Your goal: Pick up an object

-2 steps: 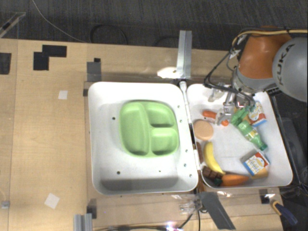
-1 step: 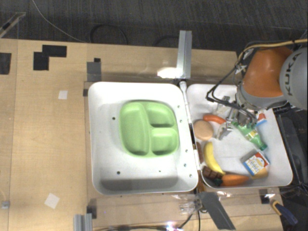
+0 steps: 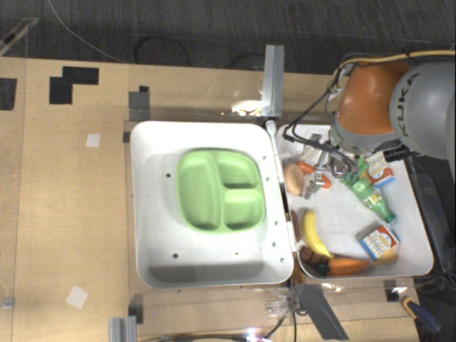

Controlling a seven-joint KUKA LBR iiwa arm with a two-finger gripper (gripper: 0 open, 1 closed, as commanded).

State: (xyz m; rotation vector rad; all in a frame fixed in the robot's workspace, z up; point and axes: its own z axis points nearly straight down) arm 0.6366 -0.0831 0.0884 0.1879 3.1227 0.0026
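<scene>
Two shallow white bins sit side by side on the bench, seen from the fixed camera above. Gripper (image 3: 318, 179) hangs low in the right bin (image 3: 417, 251), near its upper left corner; grey arm (image 3: 427, 112) with orange band (image 3: 367, 98) comes in from the right above it. Whether the gripper is wide or narrow, cannot tell from this angle.

Right bin contents, taken from the gripper:
- small orange-red piece (image 3: 306, 168) just to its left, touching or nearly so; cannot tell whether it is between the jaws
- peach-coloured rounded object (image 3: 293, 181) further left, against the bin wall
- green bottle (image 3: 370, 198) to its right, lying tilted
- small packet with red and blue (image 3: 379, 171) right of it, beside the bottle top
- banana (image 3: 313, 235) below it, lying lengthwise
- orange carrot-like object (image 3: 348, 266) and a dark brown item (image 3: 313, 259) at the bin's lower edge, touching the banana's end
- orange and blue carton (image 3: 377, 241) down and to the right

Left bin (image 3: 153, 255), well to the gripper's left: one green divided tray (image 3: 217, 189), three compartments.

Bench (image 3: 64, 212) is pale wood with black squares (image 3: 71, 83) at far left. Dark carpet (image 3: 178, 13) beyond the bench.
</scene>
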